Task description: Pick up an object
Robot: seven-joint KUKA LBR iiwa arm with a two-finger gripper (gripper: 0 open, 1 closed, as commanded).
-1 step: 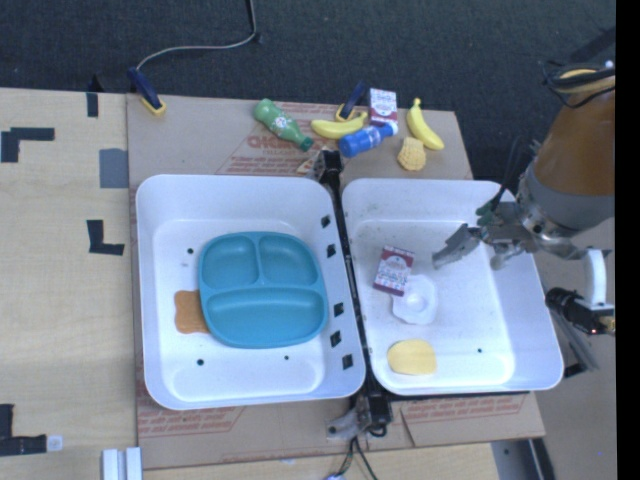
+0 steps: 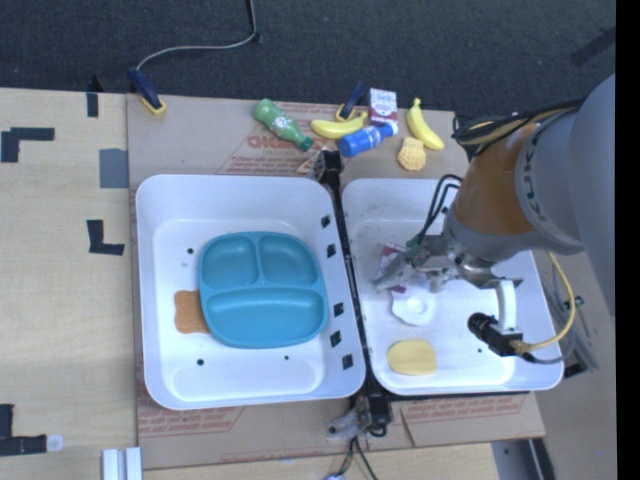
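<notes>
The arm reaches in from the right and hangs its tool (image 2: 398, 268) low over the left part of the right bin (image 2: 530, 373), apparently to work among the small things lying there. Whether the tool is open or closed cannot be told; its tip is a dark, blurred cluster against the white floor. Just near of it lies a white round piece (image 2: 412, 310), and nearer still a yellow flat piece (image 2: 411, 357), both loose on the bin floor and seemingly the likeliest targets. The left bin (image 2: 160, 368) holds a blue divided plate (image 2: 263, 289) with an orange piece (image 2: 187, 312) tucked at its left edge. On the far desk (image 2: 60, 268) sit toy bananas (image 2: 424, 128), well apart from the arm.
</notes>
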